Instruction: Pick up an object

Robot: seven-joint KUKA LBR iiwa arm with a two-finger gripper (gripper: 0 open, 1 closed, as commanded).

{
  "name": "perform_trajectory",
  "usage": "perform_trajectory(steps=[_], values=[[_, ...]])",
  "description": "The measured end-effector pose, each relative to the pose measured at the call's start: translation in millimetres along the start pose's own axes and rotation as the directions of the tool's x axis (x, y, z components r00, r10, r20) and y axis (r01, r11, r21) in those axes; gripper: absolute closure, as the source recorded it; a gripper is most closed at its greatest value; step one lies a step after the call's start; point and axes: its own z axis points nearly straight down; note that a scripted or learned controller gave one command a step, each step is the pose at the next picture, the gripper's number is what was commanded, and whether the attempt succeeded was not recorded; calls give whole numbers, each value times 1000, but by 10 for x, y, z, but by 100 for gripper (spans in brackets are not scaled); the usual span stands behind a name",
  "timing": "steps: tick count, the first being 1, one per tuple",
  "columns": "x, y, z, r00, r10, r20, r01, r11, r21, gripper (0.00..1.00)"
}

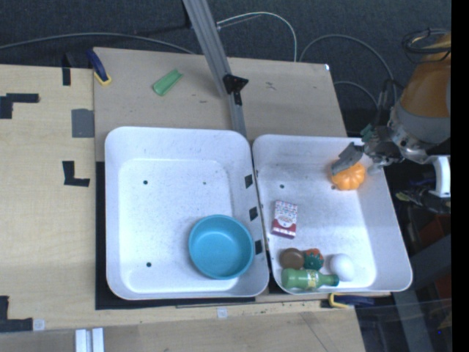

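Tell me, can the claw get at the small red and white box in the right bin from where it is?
Probably yes. The red and white box lies flat with bare bin floor around it, apart from the orange thing by the claw.

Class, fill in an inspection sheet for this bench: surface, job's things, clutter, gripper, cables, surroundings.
Surface: two shallow white bins on a wooden bench.
Job's things: round blue bowl in left bin; orange rounded object, red-and-white small box, green bottle, white ball, brown item in right bin.
Clutter: green block on bench.
Gripper: two-finger gripper over the orange object; grasp unclear.
Cables: thin cables behind bench.
Surroundings: dark floor.
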Motion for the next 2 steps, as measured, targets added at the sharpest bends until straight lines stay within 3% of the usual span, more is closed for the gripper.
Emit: perform_trajectory(steps=[1,2], values=[[-1,0,0,1000,0,0,0,1000,0,0],[-75,-5,606,1000,2,0,-2,1000,6,0]])
